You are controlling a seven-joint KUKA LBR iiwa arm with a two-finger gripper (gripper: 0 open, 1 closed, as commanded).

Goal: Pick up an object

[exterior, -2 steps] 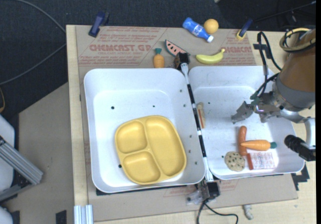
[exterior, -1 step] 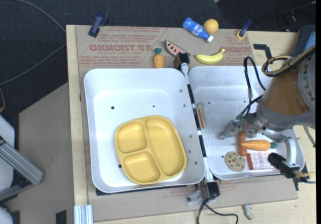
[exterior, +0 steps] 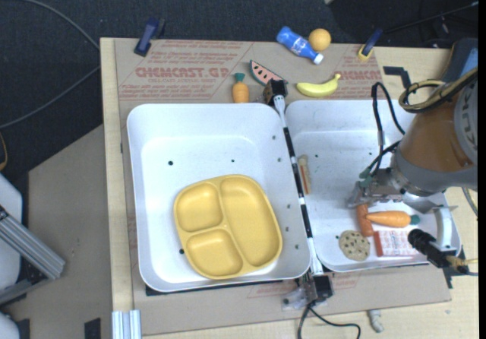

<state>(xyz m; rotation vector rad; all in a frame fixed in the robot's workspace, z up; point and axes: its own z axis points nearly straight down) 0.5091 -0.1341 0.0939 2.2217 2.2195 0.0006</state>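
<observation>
Lower right: claw [exterior: 370,194], finger state not discernible, is poised by tapered orange carrot [exterior: 388,218] and round speckled cookie [exterior: 354,245]. Left bin [exterior: 152,132]: glossy yellow three-compartment tray [exterior: 226,225].

Arm [exterior: 437,140] bent low, claw [exterior: 370,191] pointing down.

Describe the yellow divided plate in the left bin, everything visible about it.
The yellow plate is a rounded-square tray, seemingly smooth plastic, split by raised ridges into three compartments: two smaller ones along its left side, one larger on its right. All three look bare. It lies flat and right side up, turned slightly askew, on the floor of the left bin, toward the near right corner, close to the dividing rim. Nothing else touches it.
</observation>
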